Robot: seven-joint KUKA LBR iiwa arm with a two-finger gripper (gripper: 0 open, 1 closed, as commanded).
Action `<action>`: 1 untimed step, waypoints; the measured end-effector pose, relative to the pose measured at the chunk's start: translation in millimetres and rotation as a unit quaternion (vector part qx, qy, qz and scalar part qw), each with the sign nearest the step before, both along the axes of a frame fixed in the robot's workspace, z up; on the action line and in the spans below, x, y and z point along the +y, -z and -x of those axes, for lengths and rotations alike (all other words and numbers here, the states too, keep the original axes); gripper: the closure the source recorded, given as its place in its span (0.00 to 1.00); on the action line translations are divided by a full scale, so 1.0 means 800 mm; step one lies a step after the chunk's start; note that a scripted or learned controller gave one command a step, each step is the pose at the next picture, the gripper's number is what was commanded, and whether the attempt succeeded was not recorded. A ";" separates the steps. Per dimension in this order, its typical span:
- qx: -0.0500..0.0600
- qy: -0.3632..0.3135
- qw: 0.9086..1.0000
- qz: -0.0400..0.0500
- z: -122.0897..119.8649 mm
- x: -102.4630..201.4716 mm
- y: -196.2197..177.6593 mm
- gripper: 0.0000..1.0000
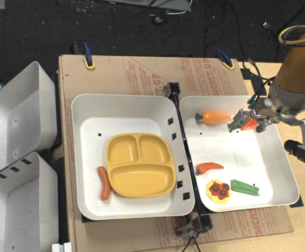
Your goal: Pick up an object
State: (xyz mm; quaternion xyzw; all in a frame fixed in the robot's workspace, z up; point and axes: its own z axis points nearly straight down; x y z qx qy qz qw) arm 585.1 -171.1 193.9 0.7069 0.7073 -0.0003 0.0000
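While gripper (pixel 247 123) hovers low in right bin (pixel 278 161), fingers apparently clamped on small orange-red piece (pixel 251 124); toy carrot (pixel 214 118) just beside. Best lift straight, clear of carrot.

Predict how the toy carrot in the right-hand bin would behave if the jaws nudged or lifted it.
The toy carrot looks rounded and tapered, so a nudge would probably roll it in a curve. Its glossy skin hints at smooth, hard plastic that could slip from a pinch. It lies flat on the right bin, so tipping seems unlikely.
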 end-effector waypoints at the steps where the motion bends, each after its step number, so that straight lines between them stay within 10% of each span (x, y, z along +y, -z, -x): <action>1: 0.002 0.001 1.000 -0.001 -0.005 -0.001 0.079 0.00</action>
